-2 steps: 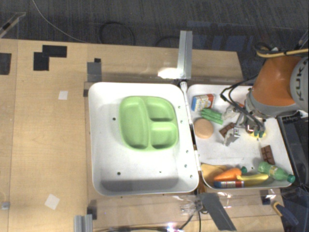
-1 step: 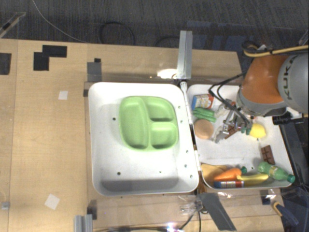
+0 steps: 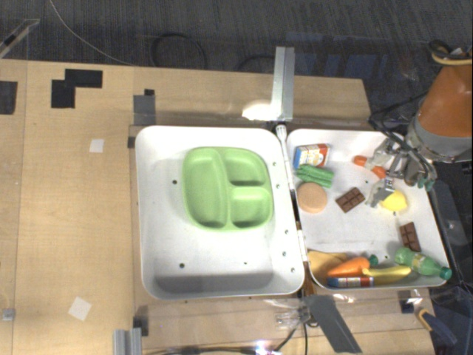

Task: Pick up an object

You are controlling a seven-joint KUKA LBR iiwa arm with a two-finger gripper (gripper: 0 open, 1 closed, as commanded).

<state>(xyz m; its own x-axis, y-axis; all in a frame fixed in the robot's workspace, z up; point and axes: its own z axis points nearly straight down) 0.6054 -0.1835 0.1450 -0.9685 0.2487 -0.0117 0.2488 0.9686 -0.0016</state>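
Observation:
My gripper (image 3: 382,174) hangs over the upper right part of the right bin (image 3: 347,235), with its jaws open. A small orange piece (image 3: 362,161) lies just to its left, with its right end under the fingers. A yellow lemon (image 3: 395,202) sits directly below the gripper. Nothing is lifted. A brown chocolate bar (image 3: 350,199) lies left of the lemon. The arm's orange band (image 3: 447,106) shows at the right edge.
The right bin also holds a small can (image 3: 311,155), a green pod (image 3: 315,174), a tan round cookie (image 3: 312,197), a second chocolate piece (image 3: 409,235), a green bottle (image 3: 421,263), a carrot (image 3: 347,266) and a banana (image 3: 384,274). A green divided plate (image 3: 225,187) lies in the left bin (image 3: 162,257).

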